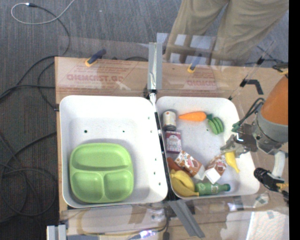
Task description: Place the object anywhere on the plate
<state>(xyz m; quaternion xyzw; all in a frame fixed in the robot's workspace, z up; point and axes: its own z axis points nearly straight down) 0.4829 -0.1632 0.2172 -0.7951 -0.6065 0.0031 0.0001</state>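
clamps (95, 57) – bench edge | cable (40, 14) – floor | person's legs (225, 23) – behind

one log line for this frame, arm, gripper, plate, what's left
arm: over right bin east side | gripper: low near yellow item, grasp unclear | green plate: left bin, bare | step: nothing placed yet

Two white bins (65, 108), one green plate (101, 171), one carrot (192, 116), one banana (182, 183), one green bottle (212, 188).

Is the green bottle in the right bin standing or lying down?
Lying down. The green bottle rests on its side along the right bin's near wall, neck pointing right, beside the banana.
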